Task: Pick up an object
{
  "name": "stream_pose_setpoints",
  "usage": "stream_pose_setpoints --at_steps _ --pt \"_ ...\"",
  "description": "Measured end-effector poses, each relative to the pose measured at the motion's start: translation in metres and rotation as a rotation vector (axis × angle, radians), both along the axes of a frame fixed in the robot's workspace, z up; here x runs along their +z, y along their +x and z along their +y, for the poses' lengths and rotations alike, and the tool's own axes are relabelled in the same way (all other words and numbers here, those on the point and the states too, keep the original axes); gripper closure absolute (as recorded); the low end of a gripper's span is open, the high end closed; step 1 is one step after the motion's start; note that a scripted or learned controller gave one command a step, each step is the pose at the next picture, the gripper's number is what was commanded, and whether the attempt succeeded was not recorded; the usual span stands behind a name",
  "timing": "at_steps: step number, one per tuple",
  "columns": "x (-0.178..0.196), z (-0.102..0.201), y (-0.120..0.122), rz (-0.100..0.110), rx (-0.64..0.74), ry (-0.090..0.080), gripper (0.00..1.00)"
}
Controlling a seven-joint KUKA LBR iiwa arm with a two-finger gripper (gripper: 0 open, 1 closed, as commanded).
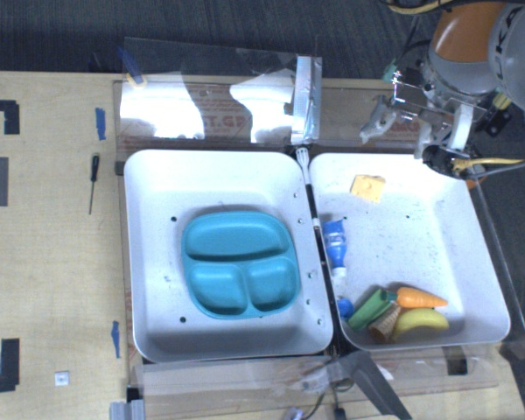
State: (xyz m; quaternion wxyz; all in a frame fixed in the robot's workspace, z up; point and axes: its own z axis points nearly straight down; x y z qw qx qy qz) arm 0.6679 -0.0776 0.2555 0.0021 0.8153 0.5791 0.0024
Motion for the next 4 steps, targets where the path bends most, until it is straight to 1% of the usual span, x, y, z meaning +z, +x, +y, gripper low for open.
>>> stream_pose_setpoints --at_steps 1,2,3,4 --pt "-0.133 -0.042 -0.015 0.02 0.116 0.001 0.0" --pt "-0.169 -0.048 -0.008 0.002 0.159 0.0 0.0" --pt "-0.157 -0.062 -0.027 0.007 0.197 0.001 0.0" --pt "-0.149 -0.044 0.0 0.003 0.292 -0.002 0.0"
